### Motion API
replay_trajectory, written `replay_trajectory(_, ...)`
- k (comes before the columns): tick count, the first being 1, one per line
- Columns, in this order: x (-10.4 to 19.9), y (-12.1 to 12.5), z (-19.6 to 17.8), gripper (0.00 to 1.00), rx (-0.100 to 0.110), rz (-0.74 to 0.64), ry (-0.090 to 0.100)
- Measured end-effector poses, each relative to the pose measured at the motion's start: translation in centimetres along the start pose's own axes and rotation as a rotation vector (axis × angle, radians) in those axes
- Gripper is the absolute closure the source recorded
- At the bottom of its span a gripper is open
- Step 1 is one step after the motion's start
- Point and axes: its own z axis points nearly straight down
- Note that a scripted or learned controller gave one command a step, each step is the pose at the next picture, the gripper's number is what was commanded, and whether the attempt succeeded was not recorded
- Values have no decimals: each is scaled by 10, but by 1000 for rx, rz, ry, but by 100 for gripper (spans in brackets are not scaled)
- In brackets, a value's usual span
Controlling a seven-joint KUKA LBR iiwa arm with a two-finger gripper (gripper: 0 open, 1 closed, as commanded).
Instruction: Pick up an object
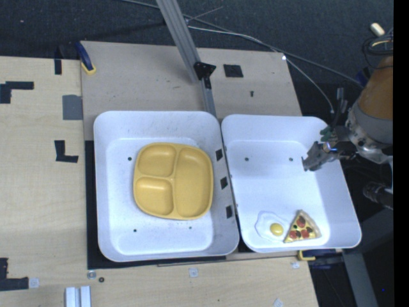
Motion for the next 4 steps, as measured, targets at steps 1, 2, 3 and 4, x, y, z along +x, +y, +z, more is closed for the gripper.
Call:
replay_trajectory(1,56,1,16,100,3,0,0)
replay_trajectory(2,119,4,14,100,2,-2,1)
replay_trajectory(3,172,-3,11,100,3,-1,1)
replay_trajectory(4,219,-4,28,100,5,1,-1)
